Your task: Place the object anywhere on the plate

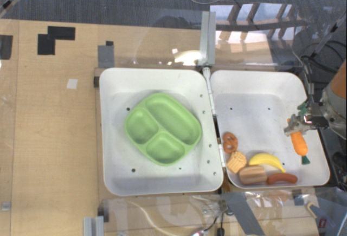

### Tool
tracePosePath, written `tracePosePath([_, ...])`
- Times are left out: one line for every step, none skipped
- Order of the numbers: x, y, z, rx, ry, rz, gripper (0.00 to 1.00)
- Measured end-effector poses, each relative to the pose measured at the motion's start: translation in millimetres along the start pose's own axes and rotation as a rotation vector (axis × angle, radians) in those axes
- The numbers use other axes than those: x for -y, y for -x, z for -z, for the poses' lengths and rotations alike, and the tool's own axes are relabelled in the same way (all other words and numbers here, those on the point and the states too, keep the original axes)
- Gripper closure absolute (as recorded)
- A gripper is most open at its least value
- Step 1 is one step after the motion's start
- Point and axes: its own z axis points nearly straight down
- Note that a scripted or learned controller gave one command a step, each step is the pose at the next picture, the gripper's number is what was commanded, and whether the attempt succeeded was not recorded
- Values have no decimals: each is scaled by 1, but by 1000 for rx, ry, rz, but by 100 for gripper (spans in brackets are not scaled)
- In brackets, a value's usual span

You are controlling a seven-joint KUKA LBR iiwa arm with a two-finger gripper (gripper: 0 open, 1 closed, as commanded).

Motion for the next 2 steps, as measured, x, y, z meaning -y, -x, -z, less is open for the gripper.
tracePosePath([4, -73, -33, -1, -2, -73, 100])
tracePosePath([-14, -140, -28, -2, -2, 170, 100])
